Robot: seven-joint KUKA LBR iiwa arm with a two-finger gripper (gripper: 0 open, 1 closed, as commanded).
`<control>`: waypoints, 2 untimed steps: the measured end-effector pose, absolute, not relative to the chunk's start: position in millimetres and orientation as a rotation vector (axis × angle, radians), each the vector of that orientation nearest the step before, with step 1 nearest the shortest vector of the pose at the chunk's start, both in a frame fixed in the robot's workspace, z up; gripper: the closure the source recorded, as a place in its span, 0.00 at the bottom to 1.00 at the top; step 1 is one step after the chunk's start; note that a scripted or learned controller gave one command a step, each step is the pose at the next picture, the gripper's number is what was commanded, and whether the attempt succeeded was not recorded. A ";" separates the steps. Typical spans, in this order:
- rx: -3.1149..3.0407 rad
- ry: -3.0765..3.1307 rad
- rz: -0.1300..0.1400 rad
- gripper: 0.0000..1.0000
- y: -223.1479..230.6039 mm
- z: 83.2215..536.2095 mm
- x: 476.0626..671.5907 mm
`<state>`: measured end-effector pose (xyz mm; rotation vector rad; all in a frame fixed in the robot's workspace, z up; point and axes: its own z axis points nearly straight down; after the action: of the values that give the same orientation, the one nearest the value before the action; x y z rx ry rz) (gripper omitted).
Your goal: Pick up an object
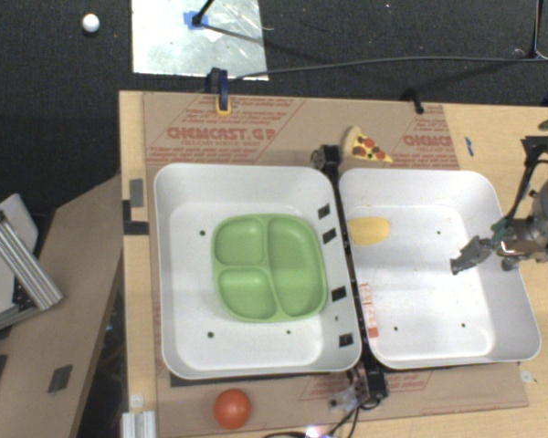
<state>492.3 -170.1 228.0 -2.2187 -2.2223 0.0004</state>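
A yellow oval object (368, 231) lies in the right bin (438, 336) near its left wall. A toy pizza slice (366, 146) rests on the cardboard behind the bins. A red-orange ball (231, 408) sits on the cardboard in front of the left bin. My gripper (468, 258) reaches in from the right over the right bin's right side, well to the right of the yellow object. Nothing shows between its fingers.
The left bin (183, 336) holds a green divided plate (268, 266). Black clips run along the seam between the bins. A blue clamp (219, 89) stands at the cardboard's back edge. A small white ball (91, 23) lies on the dark floor at the far left.
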 end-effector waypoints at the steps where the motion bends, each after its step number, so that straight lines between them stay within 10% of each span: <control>1: -2.219 -2.222 0.001 0.00 -170.0 186.3 494.6; 2: -2.218 -2.221 0.001 0.00 -161.5 127.1 492.4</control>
<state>492.4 -161.5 127.1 -2.2176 -2.2206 0.0014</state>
